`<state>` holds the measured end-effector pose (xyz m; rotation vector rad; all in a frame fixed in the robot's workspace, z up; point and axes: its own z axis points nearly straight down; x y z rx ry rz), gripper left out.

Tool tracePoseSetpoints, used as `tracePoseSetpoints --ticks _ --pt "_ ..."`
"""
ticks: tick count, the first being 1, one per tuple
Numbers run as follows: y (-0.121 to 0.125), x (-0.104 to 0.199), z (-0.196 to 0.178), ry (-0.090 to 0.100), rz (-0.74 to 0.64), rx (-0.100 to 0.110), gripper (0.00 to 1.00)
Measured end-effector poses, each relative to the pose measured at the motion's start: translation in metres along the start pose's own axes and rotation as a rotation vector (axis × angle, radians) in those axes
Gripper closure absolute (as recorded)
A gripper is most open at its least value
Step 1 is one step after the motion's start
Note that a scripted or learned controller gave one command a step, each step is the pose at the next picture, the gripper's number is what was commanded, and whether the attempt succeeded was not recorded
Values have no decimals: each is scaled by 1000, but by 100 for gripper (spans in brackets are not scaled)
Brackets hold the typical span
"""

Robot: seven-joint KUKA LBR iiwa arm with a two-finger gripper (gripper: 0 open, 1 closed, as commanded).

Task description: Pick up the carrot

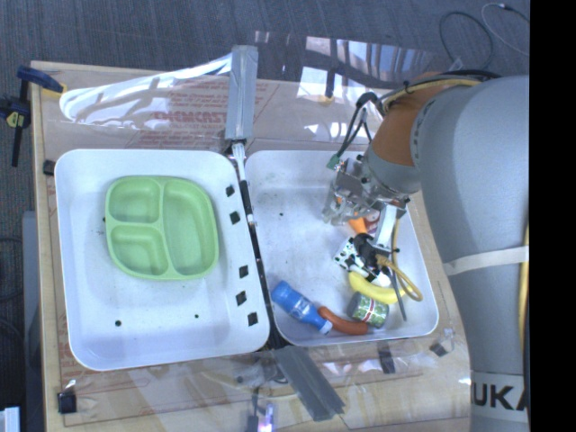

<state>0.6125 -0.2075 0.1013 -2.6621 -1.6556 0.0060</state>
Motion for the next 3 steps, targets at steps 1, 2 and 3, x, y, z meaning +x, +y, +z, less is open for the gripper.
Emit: tracePoseSetpoints --ticks 1,2,3 --pt "-62 -21 -93 -1 146 -3 100" --pt "-119 -6 -49 -1 212 -1 100" --pt "-37 27 -43 0 336 -1 100"
